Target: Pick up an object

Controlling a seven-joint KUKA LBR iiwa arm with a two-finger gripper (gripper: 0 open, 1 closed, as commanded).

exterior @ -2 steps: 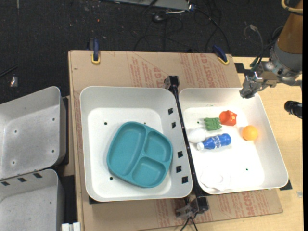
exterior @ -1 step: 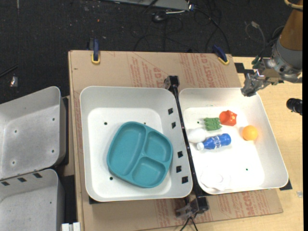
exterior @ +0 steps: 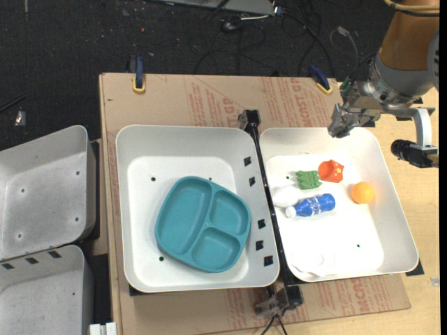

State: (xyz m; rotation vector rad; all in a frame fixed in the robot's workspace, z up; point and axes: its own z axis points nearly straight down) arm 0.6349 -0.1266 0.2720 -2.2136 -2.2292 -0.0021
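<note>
- Over the far rim of the right bin point(exterior: 391, 180), the end effector point(exterior: 342, 128) hangs clear of everything below; whether its jaws stand wide or narrow I cannot tell from this slant, and nothing shows between them.
- Candidate objects cluster in the far half of that bin, likely because they were dropped loosely: a green toy point(exterior: 306, 179) just beside a red-orange toy point(exterior: 332, 170), an orange ball point(exterior: 362, 192) a little apart toward the right wall, and a blue bottle point(exterior: 313, 205) lying on its side.
- A white rounded piece point(exterior: 285, 197) lies touching the bottle's cap end, hard to read against the white floor.
- The near half of this bin is bare, so a descent there would catch nothing.
- Left bin point(exterior: 133, 187) holds a teal divided plate point(exterior: 202, 223), lying flat and slightly turned.
- Both bins sit side by side on the cardboard-covered surface point(exterior: 181, 96).
- Judging by position, the pick has not begun; the red-orange toy is the nearest target.
</note>
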